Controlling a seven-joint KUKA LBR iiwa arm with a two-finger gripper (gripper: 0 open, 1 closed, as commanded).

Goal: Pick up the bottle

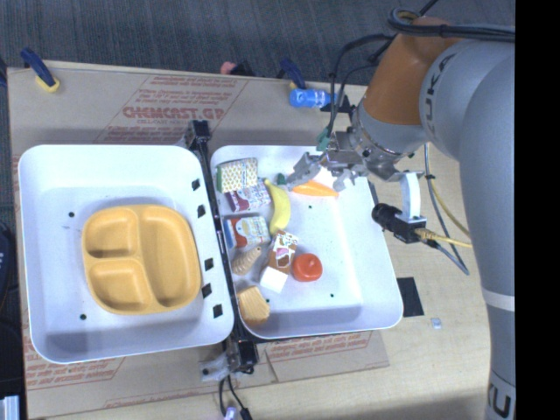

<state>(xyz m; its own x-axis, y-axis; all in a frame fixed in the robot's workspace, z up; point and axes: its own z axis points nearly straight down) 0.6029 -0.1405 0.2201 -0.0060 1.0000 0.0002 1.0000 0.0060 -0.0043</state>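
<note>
A small bottle (282, 251) with a reddish-brown label lies in the middle of the right bin (367, 261), between a banana (279, 206) and a round red piece (306, 268). My gripper (321, 171) hovers over the bin's far side, up and to the right of the bottle and well apart from it. Its fingers (303, 163) are spread open, with nothing between them. Just below them an orange carrot (314, 189) lies on the bin floor.
Small food boxes (239, 176), a cookie (248, 259) and a bread piece (254, 305) crowd the right bin's left side. The left bin (44, 199) holds a yellow divided tray (140, 257). A blue clamp (307, 99) sits at the bench's back edge.
</note>
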